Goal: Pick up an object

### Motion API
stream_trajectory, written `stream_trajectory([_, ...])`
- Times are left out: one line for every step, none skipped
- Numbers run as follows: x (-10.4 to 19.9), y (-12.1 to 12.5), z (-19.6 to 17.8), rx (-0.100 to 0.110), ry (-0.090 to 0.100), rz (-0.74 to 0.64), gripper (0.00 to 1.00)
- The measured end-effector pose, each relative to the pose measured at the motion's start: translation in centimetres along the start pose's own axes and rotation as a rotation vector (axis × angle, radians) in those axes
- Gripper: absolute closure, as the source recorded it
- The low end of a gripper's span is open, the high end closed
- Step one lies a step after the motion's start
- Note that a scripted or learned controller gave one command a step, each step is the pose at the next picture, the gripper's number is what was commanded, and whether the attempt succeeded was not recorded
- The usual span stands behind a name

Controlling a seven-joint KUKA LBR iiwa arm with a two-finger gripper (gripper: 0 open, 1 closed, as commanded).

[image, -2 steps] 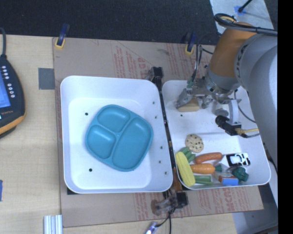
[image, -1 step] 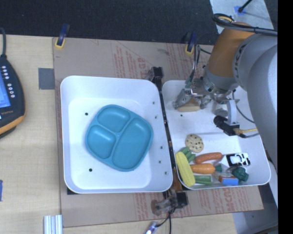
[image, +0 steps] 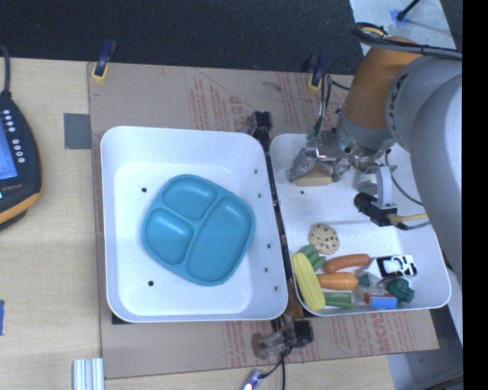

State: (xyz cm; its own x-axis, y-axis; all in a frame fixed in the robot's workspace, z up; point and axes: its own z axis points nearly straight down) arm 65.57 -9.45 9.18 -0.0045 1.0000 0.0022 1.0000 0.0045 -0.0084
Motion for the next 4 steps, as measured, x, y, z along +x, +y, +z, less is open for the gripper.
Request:
stream_trajectory([-0.35, 0.02, -0.01, -0.001, 0.0, 0.002, 0.0])
stream_trajectory([-0.59, 0.02, -0.01, -0.002, -0.001, 0.002, 0.0])
stream_trajectory([-0.79, 0.03, -0.02, -0.002, -0.001, 0.003, 0.0])
stream_trajectory([-0.27, 0.0, 0.0, 0.0, 0.0, 0.002, 0.0])
